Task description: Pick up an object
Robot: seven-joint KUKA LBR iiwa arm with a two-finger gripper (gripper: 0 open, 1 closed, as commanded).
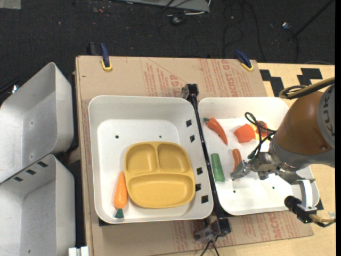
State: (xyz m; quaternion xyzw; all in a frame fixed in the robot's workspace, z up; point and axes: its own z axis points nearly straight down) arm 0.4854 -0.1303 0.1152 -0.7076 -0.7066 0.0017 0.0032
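Nearest the camera, the left bin holds a yellow divided plate lying flat, its large compartment toward the near rim and two smaller ones behind. A toy carrot lies on the bin floor just beside the plate's left edge, green stub toward the near corner.

The right bin sits alongside, the two rims meeting along a dark centre strip. The arm — grey, with an orange section — reaches in from the right, and its pincer hangs low over the middle of this bin. Whether the pincer is wide, narrow or closed on anything cannot be told at this angle.

Contents of the right bin, near to far:
- a green stick-shaped piece lying along the left wall;
- a small orange sausage-shaped piece just beside the pincer — contact cannot be judged;
- an orange block further back, near the arm's cabling;
- a red-orange pepper-shaped piece with a green tip, toward the far left corner.

Both bins rest on a brown board surface, with two clamps at its far edge.
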